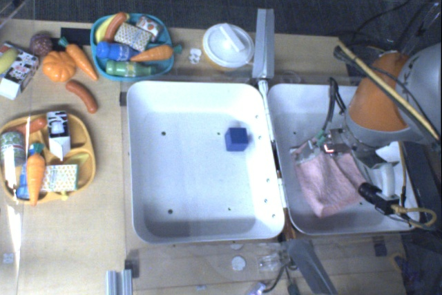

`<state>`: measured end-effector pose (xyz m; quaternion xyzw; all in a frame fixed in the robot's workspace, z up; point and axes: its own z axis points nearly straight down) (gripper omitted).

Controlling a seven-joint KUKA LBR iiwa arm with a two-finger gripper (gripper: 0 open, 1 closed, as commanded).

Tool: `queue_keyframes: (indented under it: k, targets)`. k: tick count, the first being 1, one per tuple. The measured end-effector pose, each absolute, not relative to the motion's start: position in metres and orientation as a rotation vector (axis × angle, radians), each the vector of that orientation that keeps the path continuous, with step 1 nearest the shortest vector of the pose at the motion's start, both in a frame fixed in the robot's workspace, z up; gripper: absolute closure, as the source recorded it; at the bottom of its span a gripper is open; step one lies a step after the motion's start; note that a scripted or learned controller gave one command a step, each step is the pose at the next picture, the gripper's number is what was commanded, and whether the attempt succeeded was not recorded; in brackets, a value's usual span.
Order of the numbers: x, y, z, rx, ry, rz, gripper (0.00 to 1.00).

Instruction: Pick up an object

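Pink cloth [330, 183] right bin [290, 148], near side | gripper [330, 146] right at its far edge, finger state unclear | blue cube [237, 139] left bin [173, 107], well left

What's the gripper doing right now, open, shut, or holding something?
Gripper: over the right bin, down at the pink cloth; whether it is open, closed or gripping the cloth cannot be told from this view.
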<state>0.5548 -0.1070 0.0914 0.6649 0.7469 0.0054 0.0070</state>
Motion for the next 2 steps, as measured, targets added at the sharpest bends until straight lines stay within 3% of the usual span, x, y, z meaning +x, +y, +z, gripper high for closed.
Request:
queue_keyframes:
  k: [1,2]
  targets:
    - [0.558,-0.145,0.091,1.942,2.451,0.013,0.0]
    - [0.561,-0.108,0.091,1.945,2.449,0.015,0.0]
